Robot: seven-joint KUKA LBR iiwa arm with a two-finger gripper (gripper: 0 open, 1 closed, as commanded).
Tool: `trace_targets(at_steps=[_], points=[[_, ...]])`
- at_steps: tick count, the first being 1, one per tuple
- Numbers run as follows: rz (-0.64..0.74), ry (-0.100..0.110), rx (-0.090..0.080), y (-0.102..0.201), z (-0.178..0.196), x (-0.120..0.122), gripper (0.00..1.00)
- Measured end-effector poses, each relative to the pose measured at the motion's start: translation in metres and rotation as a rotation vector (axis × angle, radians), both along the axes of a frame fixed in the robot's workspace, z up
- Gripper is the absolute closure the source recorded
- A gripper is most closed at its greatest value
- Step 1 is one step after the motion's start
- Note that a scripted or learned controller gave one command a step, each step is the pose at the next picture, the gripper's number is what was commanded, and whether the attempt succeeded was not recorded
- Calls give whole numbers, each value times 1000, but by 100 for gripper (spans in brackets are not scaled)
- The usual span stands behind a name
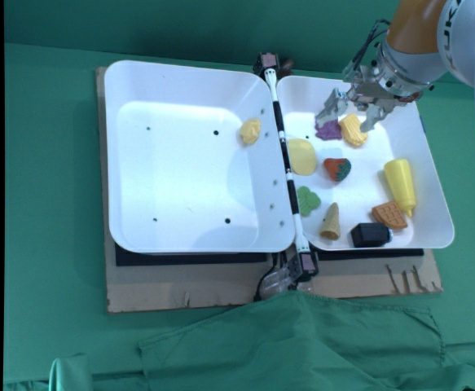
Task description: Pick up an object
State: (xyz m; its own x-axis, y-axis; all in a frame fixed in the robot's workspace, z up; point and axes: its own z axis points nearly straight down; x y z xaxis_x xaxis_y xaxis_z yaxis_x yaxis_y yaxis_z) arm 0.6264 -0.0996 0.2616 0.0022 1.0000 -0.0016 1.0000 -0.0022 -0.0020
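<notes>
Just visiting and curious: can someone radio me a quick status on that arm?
Gripper open, low over right bin. Yellow crinkled piece just below it, not held. Purple piece close beside it.

The arm (457,19) is a thick, rounded KUKA iiwa limb with a smooth pale grey shell, and part of a dark printed letter shows on the shell near the top edge of the camera view. A glossy orange band (416,10) wraps it above the wrist, below which sits a short grey metal collar ringed with small dark fittings. Thin black cables (366,49) loop from the collar's side to the gripper (352,114), whose two fingers are dull grey metal.
</notes>
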Motion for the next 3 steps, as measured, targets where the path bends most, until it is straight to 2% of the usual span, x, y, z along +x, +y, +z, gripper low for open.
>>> trace_targets(at_steps=[1, 2, 3], points=[[-2, 1, 0, -4, -54, 9, 0], [-1, -10, -1, -5, -77, 12, 0], [-3, -23, -4, -7, -62, 15, 100]])
